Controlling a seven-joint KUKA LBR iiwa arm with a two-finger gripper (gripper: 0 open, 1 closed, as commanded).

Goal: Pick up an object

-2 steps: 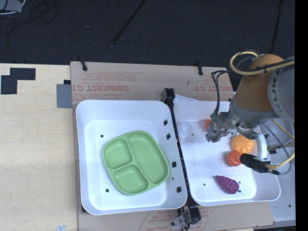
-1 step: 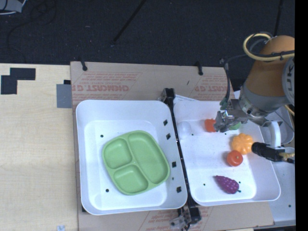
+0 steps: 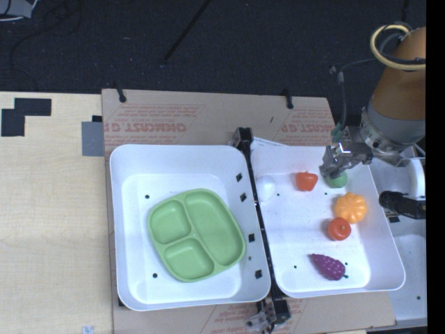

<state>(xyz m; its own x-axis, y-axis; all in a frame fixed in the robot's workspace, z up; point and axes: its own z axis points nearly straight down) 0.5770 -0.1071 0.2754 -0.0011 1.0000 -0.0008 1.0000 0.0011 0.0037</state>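
Note:
My gripper (image 3: 336, 167) hangs over the far right part of the right bin (image 3: 292, 284), right above a small green object (image 3: 338, 180) that peeks out beneath its fingers. A red-orange pepper-like toy (image 3: 305, 181) lies just left of the gripper. In front of it sit an orange pumpkin (image 3: 350, 207), a red tomato (image 3: 339, 229) and a purple grape bunch (image 3: 328, 266). I cannot make out how the gripper stands around the green object.
The left bin (image 3: 132, 179) bears a green divided plate (image 3: 195, 234). A black divider (image 3: 254, 214) runs between the two bins. The arm's grey body and orange band (image 3: 403, 82) rise at the right, with a black fitting (image 3: 400, 204) beside the right bin's edge.

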